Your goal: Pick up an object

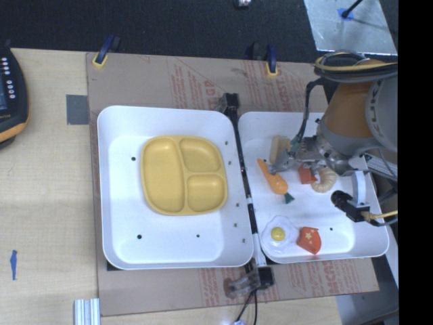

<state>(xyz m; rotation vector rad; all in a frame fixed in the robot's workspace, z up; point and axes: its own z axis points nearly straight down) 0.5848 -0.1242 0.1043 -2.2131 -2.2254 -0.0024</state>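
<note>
Far left on the wooden bench sat a dark handheld controller [9,90], partly cut off by the frame edge. Next came the left bin [118,242], w/ a yellow divided plate [183,175] lying flat near its middle, three compartments, nothing in them. Right bin [352,246] held all the candidates: a toy carrot [274,180] lying at a slant near the bin's left wall, a tan block [278,148] just above it, a fried-egg toy [277,234] and a red piece [309,240] side by side at the front edge, approx touching. Further right, a small red item [306,175] and a pale curved piece [325,179] lay right under the wrist. The arm came in from the right, and the gripper [312,161] hung low over those two, but its claw was buried under the wrist housing and cables, so I couldn't tell if it was spread, closed or on anything. Nothing looked lifted; every object seemed to rest on the bin floor. Judged progress: approach made, no confirmed grasp, so the pick and lift were left to do.
</note>
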